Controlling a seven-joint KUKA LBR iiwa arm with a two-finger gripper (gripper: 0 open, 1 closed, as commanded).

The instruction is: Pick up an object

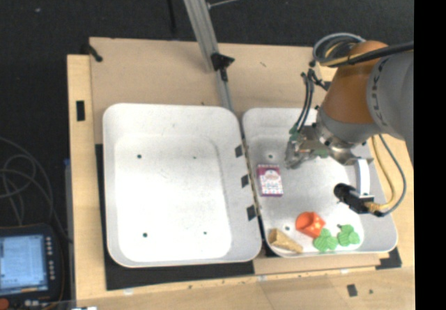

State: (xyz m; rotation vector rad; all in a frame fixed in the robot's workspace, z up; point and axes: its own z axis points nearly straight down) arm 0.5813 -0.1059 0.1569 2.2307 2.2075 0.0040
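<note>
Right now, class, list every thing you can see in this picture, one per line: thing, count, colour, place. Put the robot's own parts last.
bench: one, tan, under both bins
left bin: one, white, left half of the bench
right bin: one, white, right half of the bench
small carton: one, purple and white, left side of the right bin
red-orange toy: one, near edge of the right bin
green toy: one, near right corner of the right bin
tan wedge: one, near left corner of the right bin
metal pole: one, grey, slanting from the top to between the bins
screen: one, lit, bottom left beside the bench
arm: one, grey and orange, over the right bin
end effector: one, dark, above the right bin's middle
</note>
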